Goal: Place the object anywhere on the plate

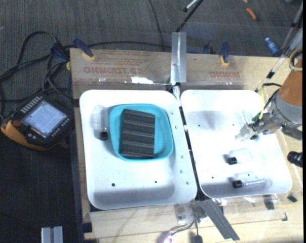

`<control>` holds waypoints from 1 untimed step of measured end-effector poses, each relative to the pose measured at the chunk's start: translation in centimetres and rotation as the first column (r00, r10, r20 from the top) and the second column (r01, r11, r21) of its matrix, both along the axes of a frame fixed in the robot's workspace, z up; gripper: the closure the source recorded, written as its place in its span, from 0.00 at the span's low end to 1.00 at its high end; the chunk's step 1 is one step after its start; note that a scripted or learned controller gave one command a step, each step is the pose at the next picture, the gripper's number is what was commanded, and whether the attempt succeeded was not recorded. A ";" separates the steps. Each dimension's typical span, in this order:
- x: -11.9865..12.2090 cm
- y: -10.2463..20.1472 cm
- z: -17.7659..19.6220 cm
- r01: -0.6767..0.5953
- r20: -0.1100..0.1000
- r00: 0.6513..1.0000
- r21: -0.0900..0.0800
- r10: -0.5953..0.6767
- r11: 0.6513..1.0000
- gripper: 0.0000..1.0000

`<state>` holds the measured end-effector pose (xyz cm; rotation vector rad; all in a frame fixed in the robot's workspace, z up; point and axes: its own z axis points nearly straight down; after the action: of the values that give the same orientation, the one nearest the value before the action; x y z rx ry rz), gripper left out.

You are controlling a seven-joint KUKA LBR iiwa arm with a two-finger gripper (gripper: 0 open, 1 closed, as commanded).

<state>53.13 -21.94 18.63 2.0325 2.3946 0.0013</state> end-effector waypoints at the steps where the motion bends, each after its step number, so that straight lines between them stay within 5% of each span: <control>1: 0.0 0.0 0.0 0.000 0.000 1.000 0.000 0.000 1.000 0.00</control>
<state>53.13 -21.93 18.62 2.0323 2.3950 0.0012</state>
